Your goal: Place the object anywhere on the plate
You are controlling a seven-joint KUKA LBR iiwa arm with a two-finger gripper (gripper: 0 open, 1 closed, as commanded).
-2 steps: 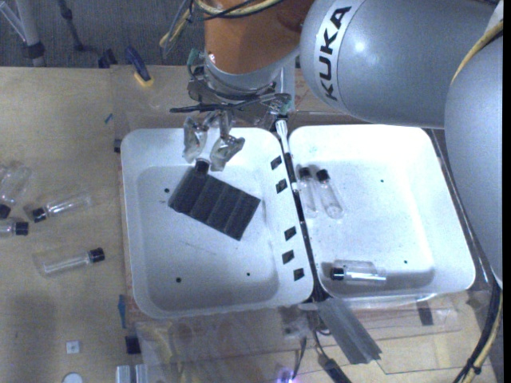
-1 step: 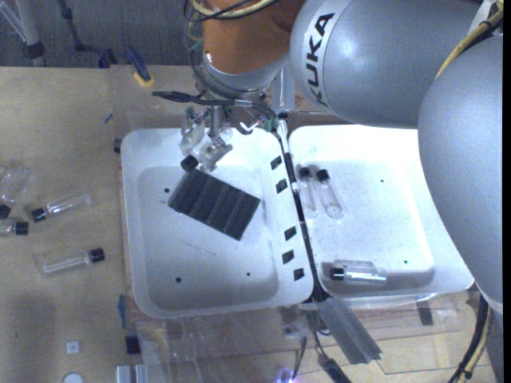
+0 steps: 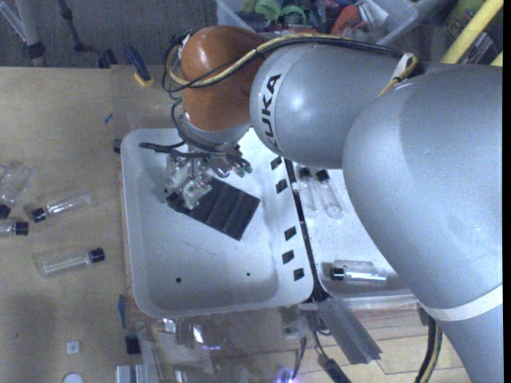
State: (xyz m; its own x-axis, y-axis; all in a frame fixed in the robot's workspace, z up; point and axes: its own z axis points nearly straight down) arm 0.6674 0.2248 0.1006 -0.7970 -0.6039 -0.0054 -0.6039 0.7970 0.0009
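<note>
The grey KUKA arm w/ orange band [image 3: 214,74] is reaching down into the left shallow white plastic bin [image 3: 160,282], its hand [image 3: 190,183] hovering just over the upper-left corner of the flat dark ribbed square plate [image 3: 227,208]. Can't tell if the hand is wide, narrow or holding anything; the metal parts are blurring together there.

Two clear plastic vials w/ black caps are lying in the right white bin: one [image 3: 358,272] near the front, another [image 3: 326,198] further back. Which is the task's object isn't clear. Judging by this, nothing is resting on the plate yet, so placing is prob. still pending.

Writing: "KUKA" in black is reading along the arm's grey shell [image 3: 268,102]. No other legible labels.
</note>
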